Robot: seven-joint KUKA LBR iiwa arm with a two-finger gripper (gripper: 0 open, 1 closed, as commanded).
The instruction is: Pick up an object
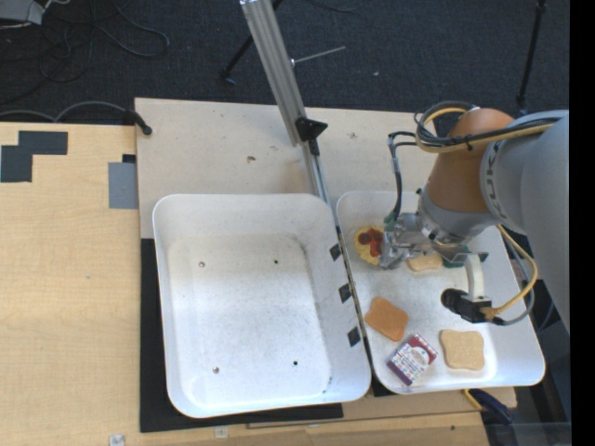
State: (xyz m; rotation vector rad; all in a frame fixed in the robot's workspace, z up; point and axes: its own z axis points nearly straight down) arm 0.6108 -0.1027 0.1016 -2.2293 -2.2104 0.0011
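Arm reached in from the right w/ the hand (402, 245) low in the right bin (521, 365), beside a yellow-and-red item (369, 243) and a pale piece (424, 264). Couldn't tell if it was spread or pinching anything; too blurred. Best approach, imo: centre over one item, avoid straddling both, close fully before lifting. Orange wedge (387, 319), red packet (412, 359) & tan slice (462, 349) lay nearer the front, well apart.

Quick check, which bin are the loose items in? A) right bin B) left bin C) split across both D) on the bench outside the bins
A: the orange piece, tan slice and red-and-white packet all lie in the right bin, where the end effector is lowered over a yellow-and-red item.
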